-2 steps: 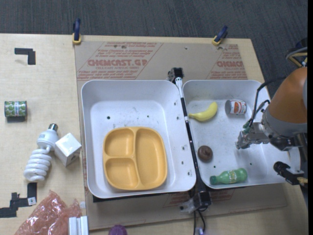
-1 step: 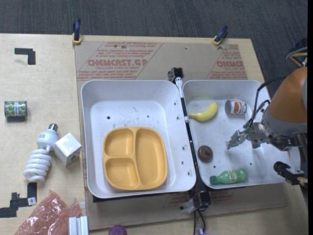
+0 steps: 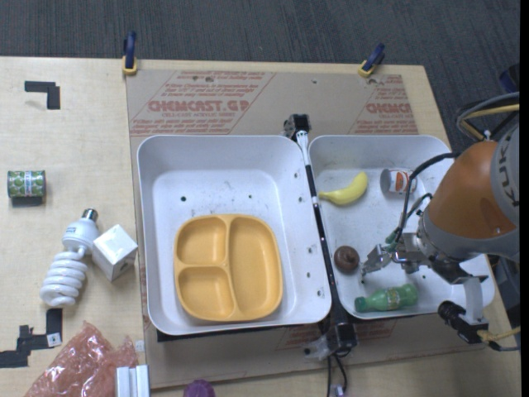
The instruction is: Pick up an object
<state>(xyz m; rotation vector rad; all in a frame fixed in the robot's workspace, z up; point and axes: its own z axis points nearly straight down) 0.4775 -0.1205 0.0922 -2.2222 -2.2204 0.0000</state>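
Fixed overhead camera, looking down at a slant.
At moderate distance it takes in both white bins (image 3: 150,222), the surrounding bench (image 3: 66,131), and the arm (image 3: 475,197) entering from the right.

Plastic, cardboard and metal
Glossy yellow plastic tray (image 3: 229,267) lies in a smooth white bin (image 3: 157,188); behind the bin, matt printed cardboard (image 3: 207,98).

In the right bin (image 3: 331,151) in front of me lie four things. A yellow banana (image 3: 346,189) curves near the far left part, on its side. Just right of it a small can (image 3: 397,181) with a red and white label lies tipped over. A brown round lump (image 3: 346,259) sits by the bin's left wall. A green bottle (image 3: 387,298) lies flat along the near edge, cap pointing right.
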